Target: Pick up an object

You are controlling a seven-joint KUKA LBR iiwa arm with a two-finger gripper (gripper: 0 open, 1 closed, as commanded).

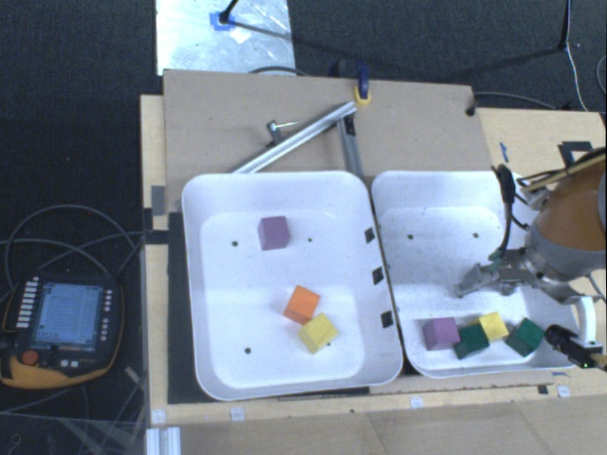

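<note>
- Nothing's picked up yet as far as I can see: the hand point(474, 281) sits low over the right bin point(436, 197), pointing left, with nothing between its fingers.
- Can't tell whether it's spread or pressed together (too small and blurry from up here).
- Closest candidates are along the right bin's near edge, just near of the hand: a purple cube point(440, 332), a dark green cube point(470, 340), a small yellow cube point(492, 325) and another green cube point(524, 336), all bunched together.
- Left bin point(218, 207) has a purple block point(273, 232) toward the far side, plus an orange cube point(302, 303) touching a yellow cube point(318, 332).
- So what's left: drop onto one, close, lift. That tight row could make a clean grab tricky.
- Bins sit on a tan bench point(417, 112); dark floor around it, with a teach pendant point(63, 325) lying off to the left.
</note>
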